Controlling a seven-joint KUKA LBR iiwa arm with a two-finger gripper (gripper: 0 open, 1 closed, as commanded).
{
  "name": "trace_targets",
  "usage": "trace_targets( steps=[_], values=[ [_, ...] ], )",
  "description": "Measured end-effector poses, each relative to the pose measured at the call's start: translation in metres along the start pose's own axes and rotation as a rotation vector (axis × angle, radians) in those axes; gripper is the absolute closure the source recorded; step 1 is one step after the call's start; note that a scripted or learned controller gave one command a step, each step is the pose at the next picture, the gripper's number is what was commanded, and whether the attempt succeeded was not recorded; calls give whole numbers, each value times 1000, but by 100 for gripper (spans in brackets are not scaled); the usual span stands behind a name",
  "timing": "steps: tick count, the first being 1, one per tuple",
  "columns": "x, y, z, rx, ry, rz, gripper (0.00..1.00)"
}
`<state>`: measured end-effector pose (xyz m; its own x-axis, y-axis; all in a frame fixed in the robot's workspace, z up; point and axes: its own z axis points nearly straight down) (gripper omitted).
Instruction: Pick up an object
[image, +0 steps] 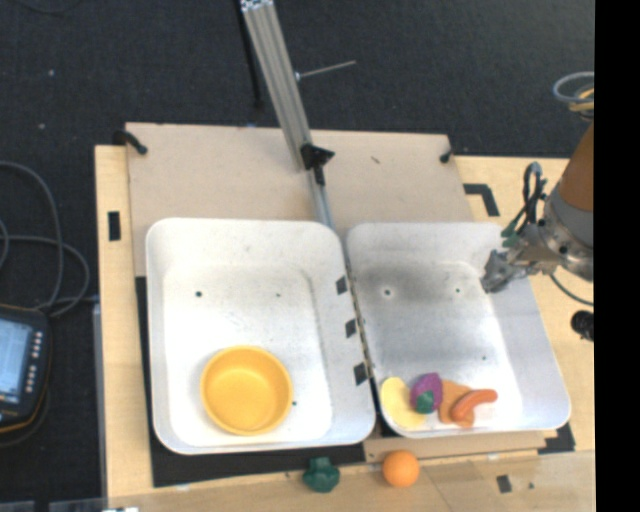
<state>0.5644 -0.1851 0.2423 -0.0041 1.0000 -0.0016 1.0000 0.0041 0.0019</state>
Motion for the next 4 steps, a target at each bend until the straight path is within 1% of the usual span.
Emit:
trace_targets(
  steps=[1, 2, 3, 4],
  values=[
    [51, -5, -10, 0, 2, 1, 100],
    [104, -9, 0, 0, 1, 2, 100],
    [161, -16, -7, 1, 3, 1, 100],
    [217, -24, 1, 1, 2, 1, 100]
  ],
)
